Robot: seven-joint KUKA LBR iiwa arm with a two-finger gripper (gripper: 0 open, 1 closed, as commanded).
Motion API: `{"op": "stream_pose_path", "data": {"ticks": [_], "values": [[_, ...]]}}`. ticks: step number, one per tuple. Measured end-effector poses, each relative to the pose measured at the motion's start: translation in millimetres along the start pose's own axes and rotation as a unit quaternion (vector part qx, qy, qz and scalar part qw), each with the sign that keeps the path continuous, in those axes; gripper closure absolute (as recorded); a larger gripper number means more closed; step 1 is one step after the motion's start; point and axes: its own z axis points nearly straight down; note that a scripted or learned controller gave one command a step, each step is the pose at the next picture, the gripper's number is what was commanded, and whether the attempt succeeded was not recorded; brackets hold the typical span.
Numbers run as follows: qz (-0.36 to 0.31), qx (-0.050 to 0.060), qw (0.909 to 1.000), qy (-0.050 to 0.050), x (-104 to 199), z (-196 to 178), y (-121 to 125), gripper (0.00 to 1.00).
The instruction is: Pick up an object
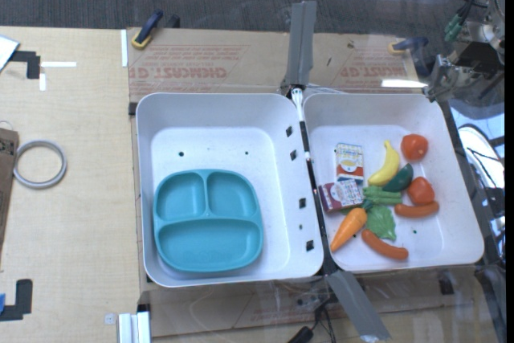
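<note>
**A:** Since the task names no single item, where do the candidates lie?

**B:** All in the right shallow white plastic bin [361,120]. A round red toy tomato [414,146] sits toward the far right, with a curved yellow toy banana [385,163] just beside it on the left. A small white and orange carton [348,157] lies left of the banana, and a dark red packet [340,194] sits just below the carton.

**A:** And nearer the front?

**B:** An orange toy carrot [348,227] lies slantwise, its thick end touching the packet. A green leafy toy vegetable [382,219] sits beside the carrot, and an orange-red toy sausage [384,245] lies nearest the front wall. A second red tomato [420,189] rests above a red toy chilli [416,210] on the right.

**A:** What about the claw?

**B:** The grey gripper [467,60] hangs at the upper right among black cables, beyond that bin's far right corner and well apart from the toys. I cannot tell whether it is open or closed.

**A:** The other bin?

**B:** The left white bin [209,136] holds a teal divided plastic plate [207,219], lying flat near its front. A grey tape roll [38,163] lies on the wooden bench [72,253] further left.
</note>
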Motion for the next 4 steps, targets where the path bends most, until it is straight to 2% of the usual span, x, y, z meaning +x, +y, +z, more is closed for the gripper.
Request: {"op": "stream_pose_path", "data": {"ticks": [1,2,3,4], "values": [[0.01,0.001,0.9999,0.0,58,25,-37,1.0],[-0.04,0.001,0.9992,0.0,122,62,-18,1.0],[0.012,0.001,0.9999,0.0,89,72,-14,1.0],[0.027,0.001,0.9996,0.0,30,48,-87,1.0]]}}
